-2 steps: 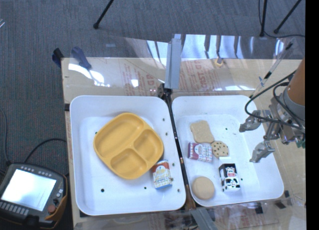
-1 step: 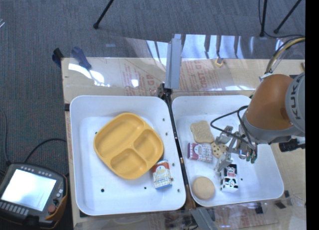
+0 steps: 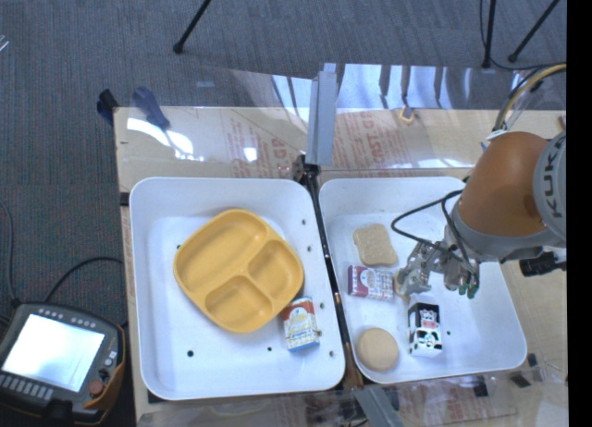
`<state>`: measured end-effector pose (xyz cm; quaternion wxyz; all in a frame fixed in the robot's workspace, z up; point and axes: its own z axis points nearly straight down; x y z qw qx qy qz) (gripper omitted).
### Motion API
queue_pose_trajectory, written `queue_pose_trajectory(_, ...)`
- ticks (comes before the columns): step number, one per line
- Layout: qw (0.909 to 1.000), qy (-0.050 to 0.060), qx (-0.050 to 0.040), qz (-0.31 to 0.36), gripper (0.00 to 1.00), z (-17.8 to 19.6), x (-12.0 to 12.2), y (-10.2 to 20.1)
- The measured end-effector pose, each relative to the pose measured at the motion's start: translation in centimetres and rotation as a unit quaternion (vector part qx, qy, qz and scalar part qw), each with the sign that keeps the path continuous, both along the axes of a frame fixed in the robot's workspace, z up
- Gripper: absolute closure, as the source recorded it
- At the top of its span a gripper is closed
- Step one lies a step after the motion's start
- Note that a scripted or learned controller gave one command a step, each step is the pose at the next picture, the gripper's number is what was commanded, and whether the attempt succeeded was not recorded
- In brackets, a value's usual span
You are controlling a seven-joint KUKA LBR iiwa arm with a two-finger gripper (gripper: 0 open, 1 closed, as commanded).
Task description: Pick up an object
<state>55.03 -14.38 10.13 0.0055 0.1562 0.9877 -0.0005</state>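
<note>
Objects for picking crowded into the right bin [image 3: 495, 337] on the table [image 3: 231, 143]: biscuit-like tan slab [image 3: 375, 244] toward the far side, red-and-white carton [image 3: 371, 282] just beside the tool [image 3: 435, 273], black-and-white cow-print carton [image 3: 425, 329] near the front, round tan bun [image 3: 377, 348] at the front-left. Yellow divided plate [image 3: 239, 268] and small blue-and-orange carton [image 3: 301, 324] lying in the left bin [image 3: 153, 203], well apart from the arm [image 3: 504, 196].

Tool hanging low over the middle of the right bin, between red-and-white carton and cow-print carton; nothing visibly between the fingers. Opening impossible to judge under the metal clutter and glare.

Main hazard, judged from this layout: tight neighbours. Descending straight down from this spot likely to land on bare bin floor between the two cartons and close on nothing. Shifting toward the red-and-white carton risking one finger on top of it rather than beside it, tipping or shoving it against the bin wall. Cow-print carton, apparently upright and narrow, liable to topple at a glancing touch. Bun and slab, rounded or flat, prone to slipping out of a two-finger pinch. Loose black cable [image 3: 421, 213] looping beside the wrist also worth watching for a snag.
</note>
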Motion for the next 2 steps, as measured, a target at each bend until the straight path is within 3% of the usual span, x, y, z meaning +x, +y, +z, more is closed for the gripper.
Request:
queue_pose_trajectory(1, 0.9936, 0.002, 0.0023, -0.113, 1.0, 11.2, 0.3, 5.9)
queue_pose_trajectory(2, 0.9969, 0.008, 0.0025, -0.079, 1.0, 8.4, -5.0, 12.6)
